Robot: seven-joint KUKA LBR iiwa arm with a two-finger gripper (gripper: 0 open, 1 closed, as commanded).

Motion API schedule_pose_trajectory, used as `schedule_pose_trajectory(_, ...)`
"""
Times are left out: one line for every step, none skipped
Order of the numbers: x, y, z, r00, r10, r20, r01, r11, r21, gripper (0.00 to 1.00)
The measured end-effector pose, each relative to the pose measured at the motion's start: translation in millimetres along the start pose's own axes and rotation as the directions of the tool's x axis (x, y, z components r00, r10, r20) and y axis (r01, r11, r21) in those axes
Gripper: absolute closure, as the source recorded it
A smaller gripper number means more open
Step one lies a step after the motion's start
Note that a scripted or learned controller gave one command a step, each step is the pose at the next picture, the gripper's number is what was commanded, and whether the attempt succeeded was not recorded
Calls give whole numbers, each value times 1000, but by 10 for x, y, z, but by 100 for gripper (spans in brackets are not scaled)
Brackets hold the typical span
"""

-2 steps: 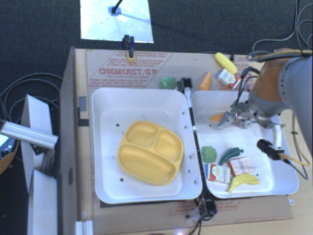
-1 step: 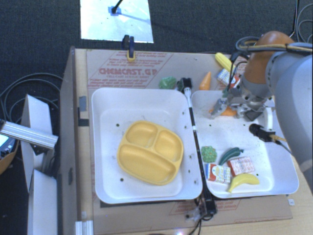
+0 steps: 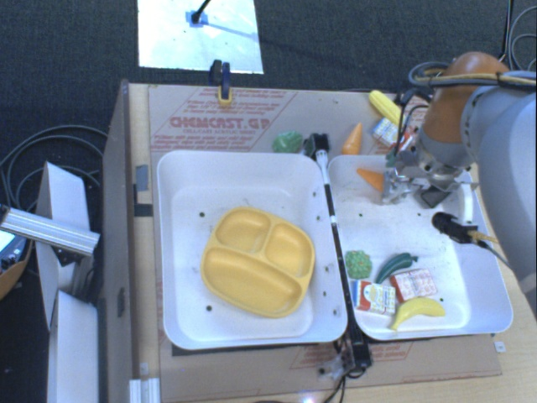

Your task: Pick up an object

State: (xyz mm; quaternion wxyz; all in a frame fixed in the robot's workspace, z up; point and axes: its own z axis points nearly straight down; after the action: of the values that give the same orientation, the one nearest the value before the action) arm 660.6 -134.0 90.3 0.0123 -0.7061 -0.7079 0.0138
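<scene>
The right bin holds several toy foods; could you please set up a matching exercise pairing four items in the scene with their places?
Things:
1. banana
2. yellow divided plate
3. broccoli floret
4. orange carrot piece

Places:
A. middle of the left bin
B. near the front corner of the right bin
C. far end of the right bin, beside the gripper
D. right bin, close to the divider between the bins

Pairs: 1-B, 2-A, 3-D, 4-C
</scene>
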Motion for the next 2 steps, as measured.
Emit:
schedule_pose_trajectory(-794,-423,-739,1000,9,4,-9,999,-44,100)
schedule_pose_trajectory(-223,-432,-1222,1000,-6,-2,6,999,-44,100)
